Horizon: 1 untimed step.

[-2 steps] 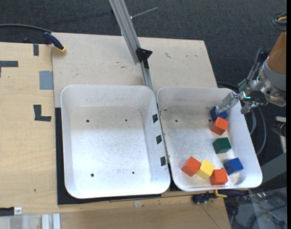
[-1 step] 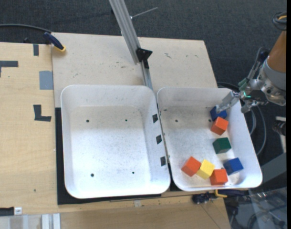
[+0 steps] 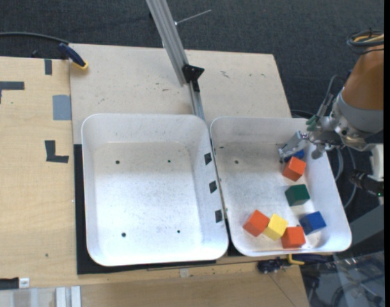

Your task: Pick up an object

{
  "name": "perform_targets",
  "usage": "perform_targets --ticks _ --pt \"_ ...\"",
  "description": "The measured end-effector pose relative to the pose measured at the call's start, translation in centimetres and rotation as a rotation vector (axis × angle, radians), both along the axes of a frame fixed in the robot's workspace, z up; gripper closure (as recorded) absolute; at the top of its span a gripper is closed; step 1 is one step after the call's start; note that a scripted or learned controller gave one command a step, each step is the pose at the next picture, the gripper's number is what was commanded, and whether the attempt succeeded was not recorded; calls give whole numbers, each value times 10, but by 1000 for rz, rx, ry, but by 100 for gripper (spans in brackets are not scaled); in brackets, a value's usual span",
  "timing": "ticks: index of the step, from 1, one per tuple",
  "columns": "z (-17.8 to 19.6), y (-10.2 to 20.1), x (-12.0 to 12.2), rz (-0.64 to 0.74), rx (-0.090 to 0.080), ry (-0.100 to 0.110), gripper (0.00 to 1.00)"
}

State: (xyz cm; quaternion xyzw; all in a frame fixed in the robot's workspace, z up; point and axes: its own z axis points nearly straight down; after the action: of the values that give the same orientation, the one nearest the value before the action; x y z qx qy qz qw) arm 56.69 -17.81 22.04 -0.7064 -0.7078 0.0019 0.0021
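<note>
My gripper (image 3: 302,151) hangs low over the upper right part of the right bin (image 3: 246,139), with its two grey fingers spread apart and nothing gripped between them. An orange cube (image 3: 295,168) lies directly below the fingertips, touching or nearly touching them. A small patch of blue (image 3: 300,153) shows between the fingers; I cannot tell what it is. Further down the bin lie a green cube (image 3: 297,194), a blue cube (image 3: 313,221), a second orange cube (image 3: 256,223), a yellow cube (image 3: 276,226) and a third orange cube (image 3: 293,236).
The left bin (image 3: 147,126) stands beside the right one, their rims meeting in the middle. A slanted metal rail (image 3: 169,34) runs down from the top to the bins' junction. The arm's grey and orange wrist (image 3: 364,94) stands over the right bin's far right rim.
</note>
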Motion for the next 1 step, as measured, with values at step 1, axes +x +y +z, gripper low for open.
perform_targets --ticks 1 --pt "-54 7 7 0 1 1 0"
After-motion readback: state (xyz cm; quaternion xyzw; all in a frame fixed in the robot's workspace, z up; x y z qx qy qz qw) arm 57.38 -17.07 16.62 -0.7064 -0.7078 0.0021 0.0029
